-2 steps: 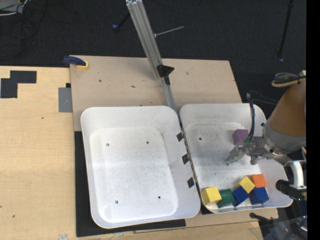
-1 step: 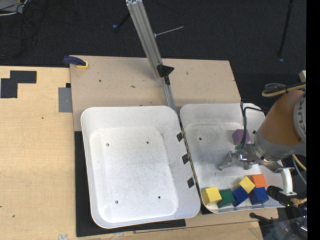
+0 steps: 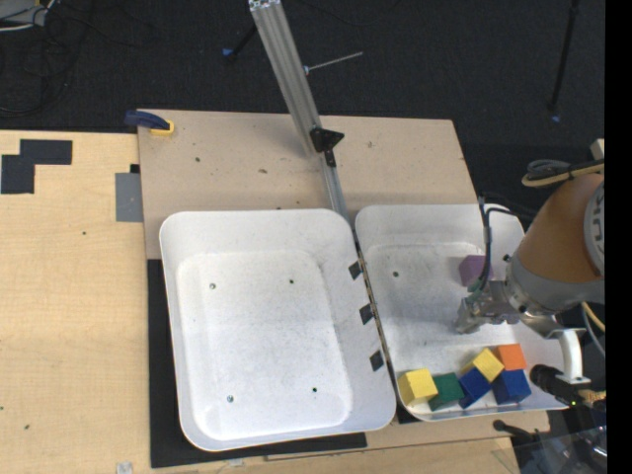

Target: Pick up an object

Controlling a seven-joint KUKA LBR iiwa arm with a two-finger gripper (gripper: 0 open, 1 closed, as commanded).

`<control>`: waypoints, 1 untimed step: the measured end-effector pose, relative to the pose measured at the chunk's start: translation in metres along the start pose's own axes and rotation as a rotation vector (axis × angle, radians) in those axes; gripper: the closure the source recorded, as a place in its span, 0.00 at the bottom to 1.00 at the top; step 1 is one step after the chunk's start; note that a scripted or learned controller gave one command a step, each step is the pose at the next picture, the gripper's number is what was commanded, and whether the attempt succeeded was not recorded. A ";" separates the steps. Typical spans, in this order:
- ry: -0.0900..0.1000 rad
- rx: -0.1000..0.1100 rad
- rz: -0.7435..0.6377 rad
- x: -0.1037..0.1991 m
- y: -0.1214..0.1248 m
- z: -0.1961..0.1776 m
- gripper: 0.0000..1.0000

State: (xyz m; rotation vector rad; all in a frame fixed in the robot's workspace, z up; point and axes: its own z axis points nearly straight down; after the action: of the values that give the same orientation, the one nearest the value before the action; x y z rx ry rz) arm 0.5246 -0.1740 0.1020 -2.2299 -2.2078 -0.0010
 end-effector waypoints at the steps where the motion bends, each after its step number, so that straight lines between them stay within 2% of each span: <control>1: -0.004 -0.003 0.001 -0.011 0.001 -0.050 1.00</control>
State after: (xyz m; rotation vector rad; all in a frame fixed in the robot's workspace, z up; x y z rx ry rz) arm 0.5261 -0.1852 0.1516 -2.2350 -2.2095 -0.0005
